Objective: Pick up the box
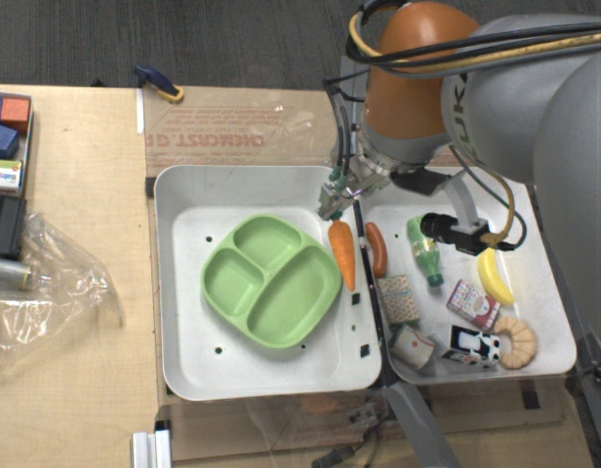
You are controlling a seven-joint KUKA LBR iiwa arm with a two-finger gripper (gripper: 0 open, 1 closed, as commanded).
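The grey arm [535,96] with its orange band reaches in from the right and covers the upper right of the view. Below it, the wooden counter [76,359] carries two shallow white bins side by side. The left bin [183,291] holds a green divided plate [271,281], lying flat near its middle. The right bin [554,291] holds the smaller things. A carrot [342,253] lies along the wall where the two bins meet, its thick end up toward the gripper. Just right of it lies a red sausage [377,248]. A green bottle [425,252] lies further right, and a banana [495,276] lies beyond that, near the right wall. The box [472,302], small and pink, sits tilted in the right bin, just left of the banana's lower end and above a croissant [518,342]. The gripper [338,195] hangs over the top of the shared wall, just above the carrot, well apart from the box; whether it is wide or narrow, I cannot tell.
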